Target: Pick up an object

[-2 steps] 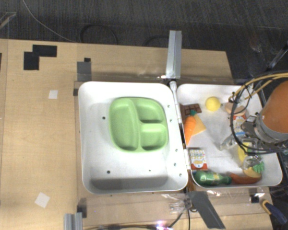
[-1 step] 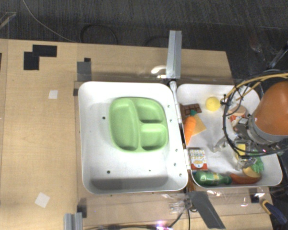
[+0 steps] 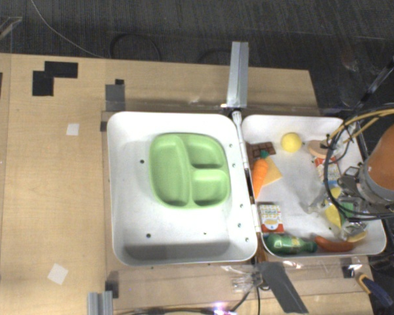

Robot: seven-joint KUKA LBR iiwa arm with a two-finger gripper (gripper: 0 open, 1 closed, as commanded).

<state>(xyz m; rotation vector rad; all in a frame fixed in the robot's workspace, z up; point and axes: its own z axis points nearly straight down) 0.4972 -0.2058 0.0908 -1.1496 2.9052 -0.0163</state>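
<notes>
Crowded against the right bin's (image 3: 381,245) near wall, a green bottle (image 3: 290,244) and red pepper (image 3: 333,244) could be missed, since the pincer (image 3: 338,205), its state not discernible, was hidden among cables.

Two white bins (image 3: 118,195), one green tray (image 3: 187,169)

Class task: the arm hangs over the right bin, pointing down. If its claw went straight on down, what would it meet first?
Probably the yellow item beneath the claw near the right bin front corner; cables hide the tip and depth is unclear.
</notes>
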